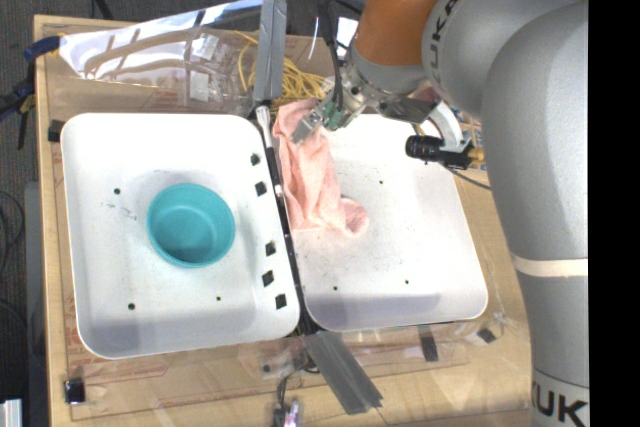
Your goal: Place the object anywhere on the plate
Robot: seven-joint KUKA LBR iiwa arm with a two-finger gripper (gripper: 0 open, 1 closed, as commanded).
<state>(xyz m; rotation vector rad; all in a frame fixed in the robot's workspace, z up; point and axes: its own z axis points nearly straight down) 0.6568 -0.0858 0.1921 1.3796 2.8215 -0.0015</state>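
Pincer point(322, 118): you see it low at the right bin's far-left corner, fingers pinched on the top edge of the pink cloth.
Pink cloth point(310, 177): draped along the right bin's point(420, 245) left wall, upper end lifted.
Teal plate point(191, 224): sits in the left bin point(110, 295), well apart from the cloth.

grey kuka arm point(520, 115), orange band point(400, 5) above wrist; black "kuka" lettering; black cable along top edge.
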